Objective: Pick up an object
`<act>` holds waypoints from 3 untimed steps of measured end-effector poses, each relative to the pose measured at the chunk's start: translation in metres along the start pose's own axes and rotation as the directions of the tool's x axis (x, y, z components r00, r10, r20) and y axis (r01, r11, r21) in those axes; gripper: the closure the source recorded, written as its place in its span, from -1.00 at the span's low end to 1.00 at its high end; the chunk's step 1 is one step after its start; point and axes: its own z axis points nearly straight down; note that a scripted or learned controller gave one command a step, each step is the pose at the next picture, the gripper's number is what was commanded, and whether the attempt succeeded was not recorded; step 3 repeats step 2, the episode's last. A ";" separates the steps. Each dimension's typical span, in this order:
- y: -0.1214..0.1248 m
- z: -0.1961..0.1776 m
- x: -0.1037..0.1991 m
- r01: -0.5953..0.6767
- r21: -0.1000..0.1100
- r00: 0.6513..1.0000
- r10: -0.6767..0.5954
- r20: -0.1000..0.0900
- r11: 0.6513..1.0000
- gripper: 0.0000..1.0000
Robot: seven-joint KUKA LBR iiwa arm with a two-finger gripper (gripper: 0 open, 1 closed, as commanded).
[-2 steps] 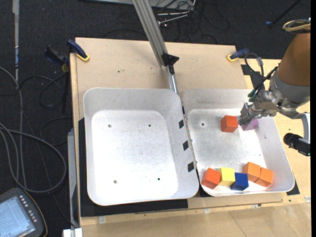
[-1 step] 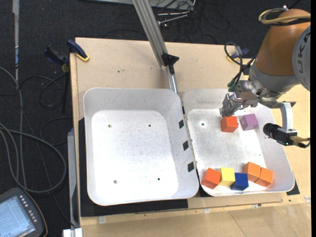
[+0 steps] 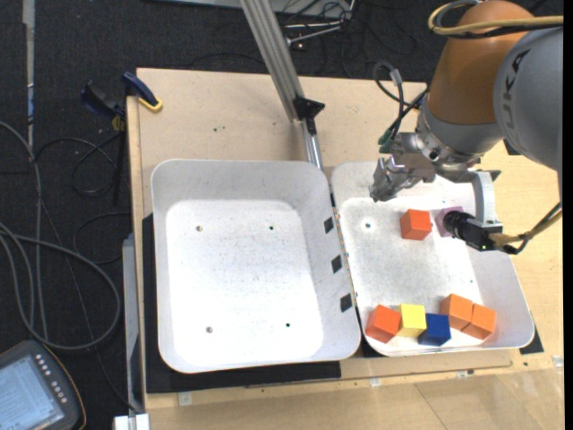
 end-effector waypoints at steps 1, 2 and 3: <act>0.021 0.015 0.042 -0.001 0.002 1.000 0.001 0.001 1.000 1.00; 0.038 0.026 0.093 -0.001 0.001 1.000 0.001 0.000 1.000 1.00; 0.038 0.026 0.093 -0.001 0.001 1.000 0.001 0.000 1.000 1.00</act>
